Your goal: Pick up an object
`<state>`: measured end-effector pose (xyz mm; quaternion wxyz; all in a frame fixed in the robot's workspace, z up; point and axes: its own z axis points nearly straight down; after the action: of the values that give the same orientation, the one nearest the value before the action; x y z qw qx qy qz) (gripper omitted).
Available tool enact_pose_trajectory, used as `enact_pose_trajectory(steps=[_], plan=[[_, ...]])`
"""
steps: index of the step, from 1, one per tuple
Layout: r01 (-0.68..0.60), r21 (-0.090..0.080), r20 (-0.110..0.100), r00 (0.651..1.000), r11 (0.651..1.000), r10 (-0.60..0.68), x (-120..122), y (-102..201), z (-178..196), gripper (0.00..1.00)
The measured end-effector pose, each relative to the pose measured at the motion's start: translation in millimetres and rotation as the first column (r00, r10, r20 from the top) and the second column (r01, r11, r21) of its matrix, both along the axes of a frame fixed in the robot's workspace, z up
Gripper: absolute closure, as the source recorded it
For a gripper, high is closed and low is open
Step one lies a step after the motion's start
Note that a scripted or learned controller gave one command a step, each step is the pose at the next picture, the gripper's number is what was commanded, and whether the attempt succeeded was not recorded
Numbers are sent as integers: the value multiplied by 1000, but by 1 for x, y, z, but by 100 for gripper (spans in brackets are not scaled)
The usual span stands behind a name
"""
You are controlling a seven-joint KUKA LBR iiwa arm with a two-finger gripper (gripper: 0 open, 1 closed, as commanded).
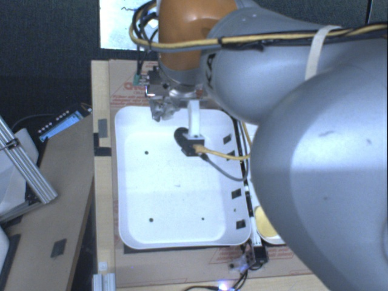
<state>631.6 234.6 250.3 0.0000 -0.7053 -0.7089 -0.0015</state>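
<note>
The grey arm (303, 132) takes up the right and upper part of the camera view, its orange band (191, 17) hanging above the far end of the left bin (130, 180). The gripper (160, 111) sits low over that bin's far edge, just inside its rim. From this angle I cannot tell whether it is open or closed, and nothing is seen in its grasp.

The left bin is a shallow white tray with rounded corners, and a few small dark dots (151, 219) mark its floor. It rests on a tan bench (103, 223) with red printing showing along the bin's far and near edges. Black tape patches (102, 126) lie on the bench along the bin's left side, and more black marks (236, 193) run down the strip between the two bins.

A pale yellow object (265, 222), rounded in outline, lies in the right bin (251, 132) close to its near-left corner, partly covered by the arm and well apart from the gripper.

To the left stands a lower wooden surface (54, 223) with an aluminium rail (27, 168) slanting across it and a dark device with a blue strip (60, 123) behind it. The backdrop is a dark wall (48, 41) with a bright white panel (118, 17) set in it.
</note>
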Motion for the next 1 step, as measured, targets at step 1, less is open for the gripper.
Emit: enact_pose_trajectory(steps=[1], plan=[[0,0,6,1000,1000,0,39,0,35,100]])
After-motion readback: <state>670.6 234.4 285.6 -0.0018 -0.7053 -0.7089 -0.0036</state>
